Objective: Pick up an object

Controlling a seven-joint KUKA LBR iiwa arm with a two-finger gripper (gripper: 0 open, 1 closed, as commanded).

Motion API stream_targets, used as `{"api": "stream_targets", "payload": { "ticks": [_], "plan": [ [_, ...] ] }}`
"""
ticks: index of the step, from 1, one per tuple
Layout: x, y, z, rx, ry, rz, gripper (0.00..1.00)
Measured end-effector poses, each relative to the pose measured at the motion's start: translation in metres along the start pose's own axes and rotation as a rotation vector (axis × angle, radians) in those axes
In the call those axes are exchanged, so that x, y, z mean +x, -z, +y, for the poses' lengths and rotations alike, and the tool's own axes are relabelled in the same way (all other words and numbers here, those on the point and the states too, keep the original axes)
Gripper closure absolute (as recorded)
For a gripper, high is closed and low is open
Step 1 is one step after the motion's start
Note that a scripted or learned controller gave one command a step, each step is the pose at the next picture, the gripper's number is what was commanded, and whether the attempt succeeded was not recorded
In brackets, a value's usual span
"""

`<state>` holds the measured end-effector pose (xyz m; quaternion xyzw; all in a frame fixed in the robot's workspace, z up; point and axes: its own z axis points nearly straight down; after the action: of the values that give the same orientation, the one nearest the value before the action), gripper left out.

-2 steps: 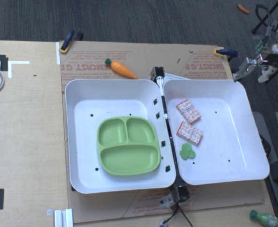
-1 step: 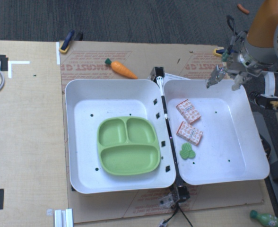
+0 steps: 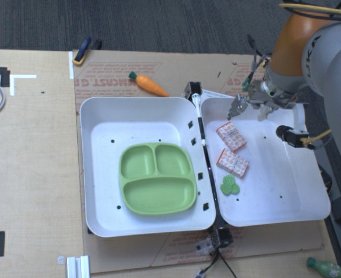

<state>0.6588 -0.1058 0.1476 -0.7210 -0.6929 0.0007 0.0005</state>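
Pink-checked packet (image 3: 230,135) just below my gripper (image 3: 251,107), whose prongs sit spread and empty, looks light and crinkly; I'd pinch across its short sides.

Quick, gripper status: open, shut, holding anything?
Gripper: open, holding nothing, hovering over the right bin's far edge, above the upper patterned packet.

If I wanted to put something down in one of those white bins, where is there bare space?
Right bin: bare floor right of the two patterned packets and the small green piece. Its upper left is crowded, under the gripper. Left bin: the green divided plate fills the middle; bare strips along its upper and left walls.
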Motion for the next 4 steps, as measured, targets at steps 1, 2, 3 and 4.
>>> {"api": "stream_targets", "payload": {
  "ticks": [1, 2, 3, 4],
  "plan": [
    [0.056, 0.045, -0.062, 0.0, 0.068, 0.0, 0.0],
    [0.009, -0.053, -0.078, -0.007, 0.189, 0.002, 0.0],
    [0.008, -0.044, -0.078, -0.006, 0.186, 0.0, 1.0],
    [0.008, -0.044, -0.078, -0.006, 0.187, 0.0, 0.0]
  ]
}}
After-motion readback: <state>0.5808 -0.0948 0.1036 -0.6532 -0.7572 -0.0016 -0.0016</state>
